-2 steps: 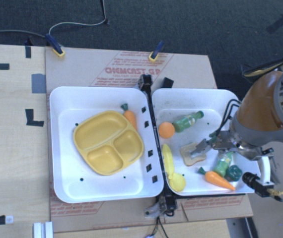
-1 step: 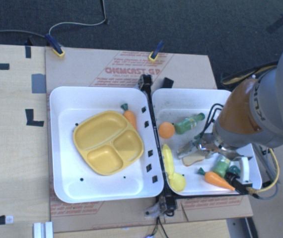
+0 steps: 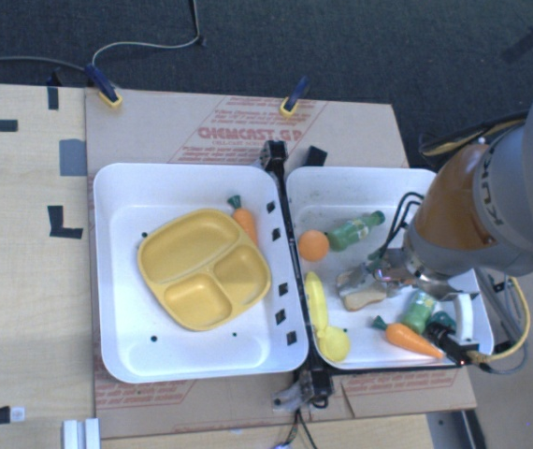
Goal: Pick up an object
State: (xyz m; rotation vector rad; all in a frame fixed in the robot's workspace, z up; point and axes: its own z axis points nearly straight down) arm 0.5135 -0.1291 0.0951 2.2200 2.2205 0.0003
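1. Grey arm (image 3: 491, 204) with the orange band, reaching in from the right and parked over the right bin (image 3: 416, 178).
2. Gripper (image 3: 381, 274) down low in the middle of that bin, just above a flat beige piece (image 3: 360, 298). Looks about touching it, but can't say for sure.
3. Open or closed? Can't tell from this angle, too much metal and shadow bunched up there. Nothing clearly held.
4. Plenty of stuff to grab in the right bin:
   - orange ball (image 3: 313, 245) near the left wall
   - green bottle (image 3: 352, 231) lying on its side just right of the ball
   - long yellow thing (image 3: 317, 305) along the left wall, with a rounder yellow lump (image 3: 334, 345) at its lower end
   - small carrot (image 3: 407, 338) near the front edge
   - green item (image 3: 419, 311) right above the carrot, tucked under the arm, too hidden to name
5. Left bin (image 3: 117, 279): yellow divided plate (image 3: 206, 267) sitting roughly in the middle, second carrot (image 3: 243, 219) touching its upper right rim, green top pointing away.
6. Both bins side by side on a cardboard sheet (image 3: 154, 129) with red lettering, held at the back by two yellow clamps (image 3: 294, 101).
7. Black cable (image 3: 154, 45) looping across the dark floor up top.
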